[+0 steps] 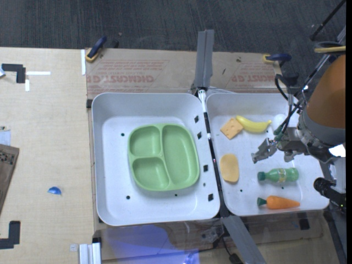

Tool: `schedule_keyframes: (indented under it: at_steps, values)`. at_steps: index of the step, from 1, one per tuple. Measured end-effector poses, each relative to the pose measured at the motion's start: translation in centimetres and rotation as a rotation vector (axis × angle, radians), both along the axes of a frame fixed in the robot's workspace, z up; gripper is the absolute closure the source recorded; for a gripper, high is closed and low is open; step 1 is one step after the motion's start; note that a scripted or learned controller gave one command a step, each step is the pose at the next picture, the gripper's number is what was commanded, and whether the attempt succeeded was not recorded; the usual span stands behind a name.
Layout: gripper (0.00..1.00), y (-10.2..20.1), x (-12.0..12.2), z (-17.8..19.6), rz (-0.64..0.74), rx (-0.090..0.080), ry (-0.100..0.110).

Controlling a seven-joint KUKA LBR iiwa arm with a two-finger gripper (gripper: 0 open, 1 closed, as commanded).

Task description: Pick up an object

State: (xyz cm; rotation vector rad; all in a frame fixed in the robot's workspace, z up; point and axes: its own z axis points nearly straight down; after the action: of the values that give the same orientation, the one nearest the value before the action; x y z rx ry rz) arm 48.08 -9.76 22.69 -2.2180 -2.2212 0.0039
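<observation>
My gripper (pixel 273 152) hangs over the middle of the right bin (pixel 242 199), its fingers spread apart with nothing between them. Just below it lies a green bottle (pixel 279 175) on its side. An orange carrot (pixel 278 203) rests near the bin's front edge. A yellow banana (pixel 252 125) and a cheese-coloured wedge (pixel 231 128) lie toward the back, left of the gripper. An oval orange piece (pixel 230 168) sits at the bin's left side.
The left bin (pixel 107 164) holds a green three-compartment plate (pixel 164 157). A grey divider post (pixel 203 59) stands behind the seam between the bins. The arm's body (pixel 327 103) covers the right bin's far right corner.
</observation>
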Motion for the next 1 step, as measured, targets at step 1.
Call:
schedule_keyframes:
  at_steps: [1]
  values:
    - [0.0, -0.35, 8.24, -4.92, 0.012, -0.001, -0.001]
